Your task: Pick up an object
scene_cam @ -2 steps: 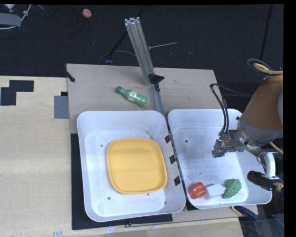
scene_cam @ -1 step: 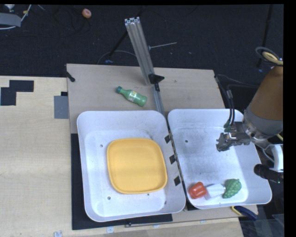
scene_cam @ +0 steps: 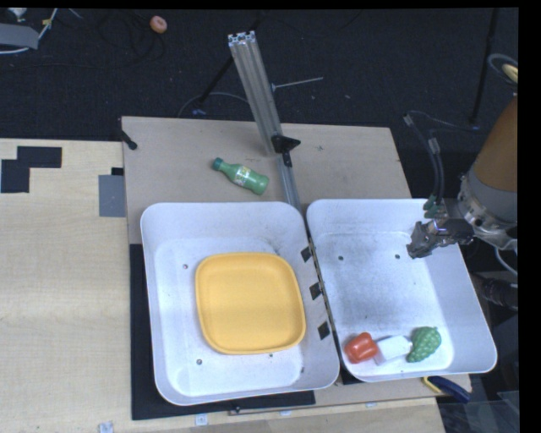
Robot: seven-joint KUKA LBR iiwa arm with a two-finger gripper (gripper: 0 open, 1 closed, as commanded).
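Arm enters from right; gripper (scene_cam: 420, 240), finger state indiscernible, hovers over right bin (scene_cam: 372, 279), beside its far-right rim.

A small green bottle (scene_cam: 241, 175) lies on its side on the bench (scene_cam: 355, 161) towards its far edge, just left of a slanted aluminium rail (scene_cam: 258, 84) with a black bracket (scene_cam: 284, 144), while an orange ball (scene_cam: 158, 24) sits on the dark floor beyond the far left corner.

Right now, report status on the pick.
Gripper over right bin's upper edge, nothing seen held. Red pepper, white block, green grapes in near corner. Path clear.
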